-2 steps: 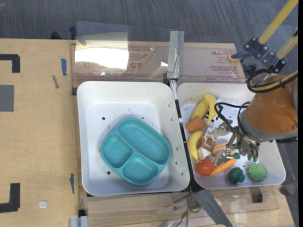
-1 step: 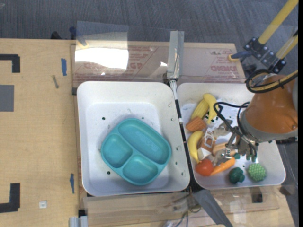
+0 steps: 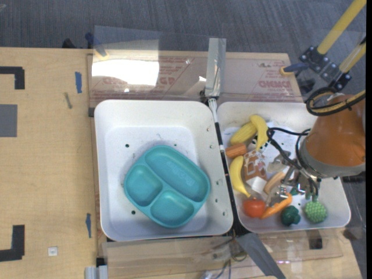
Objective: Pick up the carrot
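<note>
Orange, slender carrot (image 3: 275, 207), lying tilted

A robotics lab: a plywood surface (image 3: 40, 173) with black tape markers (image 3: 14, 77) carries two white bins (image 3: 110, 127), clear plastic shields (image 3: 151, 68) behind them, grey carpet (image 3: 174, 7) beyond.
</note>
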Controlling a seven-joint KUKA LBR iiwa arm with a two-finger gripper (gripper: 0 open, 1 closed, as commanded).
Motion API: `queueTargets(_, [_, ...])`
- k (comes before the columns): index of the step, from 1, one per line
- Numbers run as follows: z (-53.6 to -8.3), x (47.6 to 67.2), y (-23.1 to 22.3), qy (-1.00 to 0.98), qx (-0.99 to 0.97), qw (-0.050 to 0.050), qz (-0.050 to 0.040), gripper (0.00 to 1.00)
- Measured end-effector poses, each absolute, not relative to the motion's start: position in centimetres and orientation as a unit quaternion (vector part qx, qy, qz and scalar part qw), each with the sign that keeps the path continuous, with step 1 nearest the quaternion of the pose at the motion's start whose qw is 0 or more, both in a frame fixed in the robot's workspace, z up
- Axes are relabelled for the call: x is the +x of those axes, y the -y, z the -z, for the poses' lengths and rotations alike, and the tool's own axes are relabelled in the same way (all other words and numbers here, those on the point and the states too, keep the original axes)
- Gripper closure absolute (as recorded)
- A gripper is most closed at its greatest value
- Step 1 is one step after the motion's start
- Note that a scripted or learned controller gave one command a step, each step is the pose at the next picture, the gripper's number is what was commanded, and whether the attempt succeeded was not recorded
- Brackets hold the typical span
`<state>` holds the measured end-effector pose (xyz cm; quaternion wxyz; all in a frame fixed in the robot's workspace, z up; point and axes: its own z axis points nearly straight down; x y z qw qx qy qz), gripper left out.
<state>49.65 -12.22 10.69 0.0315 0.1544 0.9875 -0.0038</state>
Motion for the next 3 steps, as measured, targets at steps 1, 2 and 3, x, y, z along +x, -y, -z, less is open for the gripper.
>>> queueTargets(1, [-8.8,48.3,12.9,-0.984,0.176,0.006,-0.0015,0.0])
queueTargets(2, [-9.9,48.4,12.8,-0.985,0.174,0.006,-0.0013,1.0])
queueTargets(3, [-18.8,48.3,5.0,-0.99,0.139,0.006,-0.0015,1.0])
